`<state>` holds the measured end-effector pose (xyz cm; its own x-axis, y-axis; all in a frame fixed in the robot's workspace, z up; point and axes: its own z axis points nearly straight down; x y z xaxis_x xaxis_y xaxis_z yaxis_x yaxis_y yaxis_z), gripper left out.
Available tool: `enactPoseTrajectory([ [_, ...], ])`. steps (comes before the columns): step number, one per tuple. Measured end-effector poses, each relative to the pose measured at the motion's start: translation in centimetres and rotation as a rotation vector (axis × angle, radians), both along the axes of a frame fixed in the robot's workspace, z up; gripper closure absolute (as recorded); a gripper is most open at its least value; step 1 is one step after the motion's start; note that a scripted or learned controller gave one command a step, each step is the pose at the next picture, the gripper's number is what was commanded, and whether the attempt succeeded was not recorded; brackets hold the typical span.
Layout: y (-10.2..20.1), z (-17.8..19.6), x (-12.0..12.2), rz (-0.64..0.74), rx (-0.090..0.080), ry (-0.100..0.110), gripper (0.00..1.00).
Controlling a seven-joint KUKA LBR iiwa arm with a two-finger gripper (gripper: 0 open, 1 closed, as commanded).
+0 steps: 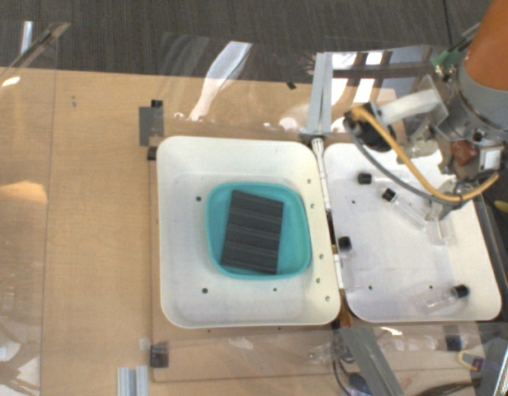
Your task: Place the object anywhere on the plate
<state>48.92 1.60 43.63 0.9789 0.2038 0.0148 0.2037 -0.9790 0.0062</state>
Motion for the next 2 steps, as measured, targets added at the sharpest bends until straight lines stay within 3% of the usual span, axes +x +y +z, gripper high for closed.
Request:
enactPoseTrajectory([
  [1,5.30,0.00,0.02,0.000,0.000,-0.002,0.00],
  [2,5.32,-0.01,0.01,0.000,0.000,0.000,0.00],
])
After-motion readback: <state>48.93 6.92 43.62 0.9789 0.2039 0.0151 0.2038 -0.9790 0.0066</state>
